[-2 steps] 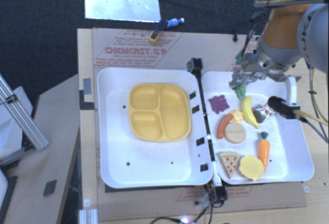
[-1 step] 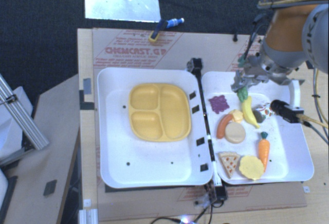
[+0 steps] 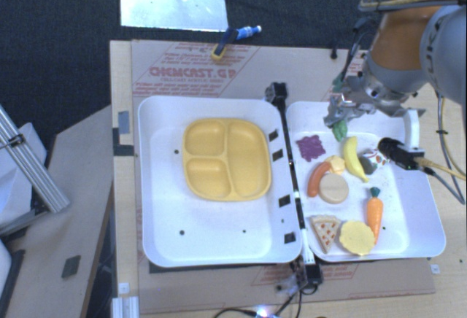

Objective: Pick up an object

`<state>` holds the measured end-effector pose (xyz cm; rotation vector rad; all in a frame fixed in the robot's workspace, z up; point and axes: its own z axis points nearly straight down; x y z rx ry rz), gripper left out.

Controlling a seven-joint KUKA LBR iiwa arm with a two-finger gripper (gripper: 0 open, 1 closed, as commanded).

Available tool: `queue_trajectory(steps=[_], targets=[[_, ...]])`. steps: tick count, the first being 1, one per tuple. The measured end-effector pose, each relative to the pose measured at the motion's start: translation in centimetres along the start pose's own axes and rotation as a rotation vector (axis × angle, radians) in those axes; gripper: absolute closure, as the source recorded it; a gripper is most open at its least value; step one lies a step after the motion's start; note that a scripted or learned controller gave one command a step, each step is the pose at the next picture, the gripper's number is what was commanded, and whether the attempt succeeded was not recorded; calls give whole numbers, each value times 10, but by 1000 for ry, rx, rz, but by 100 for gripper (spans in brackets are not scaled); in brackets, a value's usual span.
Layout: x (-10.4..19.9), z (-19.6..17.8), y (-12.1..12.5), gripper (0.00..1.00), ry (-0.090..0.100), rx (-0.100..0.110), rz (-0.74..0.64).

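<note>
With the claw's (image 3: 340, 118) opening not discernible, a clean descent is advised onto the green piece (image 3: 340, 130) just above the banana (image 3: 354, 157).

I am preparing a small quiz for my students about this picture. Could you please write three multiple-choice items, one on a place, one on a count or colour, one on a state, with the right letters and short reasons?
1. Which bin holds the yellow divided plate?
A. The left bin
B. The right bin
C. Neither, it lies on the bench

2. How many compartments does the plate have?
A. Two
B. Three
C. Five

3. How is the carrot lying in the right bin?
A. Alone in the left bin
B. On the plate
C. Flat, its green top toward the banana

Answers:
1 A, the plate sits in the middle of the left bin.
2 B, two ridges divide it into three wells.
3 C, the carrot lies flat near the bin's right wall, leaves pointing up the view.
</note>
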<state>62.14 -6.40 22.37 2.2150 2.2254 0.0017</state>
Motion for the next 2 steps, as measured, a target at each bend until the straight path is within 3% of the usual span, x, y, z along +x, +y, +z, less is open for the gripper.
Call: queue_trajectory(steps=[1,2], targets=[[-7,-6,-17,100,1,1,4],[-12,7,-12,100,0,1,4]])
